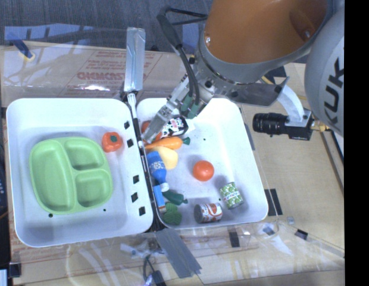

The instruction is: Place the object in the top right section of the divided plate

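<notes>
Camera view: claw [153, 133] low among right bin [247, 145] toys beside carrot [168, 142]; its grip state unclear.

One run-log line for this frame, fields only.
arm: over right bin | gripper: low at toy pile by divider | divided plate: left bin, top right section unfilled | tomato toy: beside plate | step: pick pending

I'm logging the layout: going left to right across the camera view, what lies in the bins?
Green divided plate → small tomato → blue bottle → orange ball → green can.
</notes>
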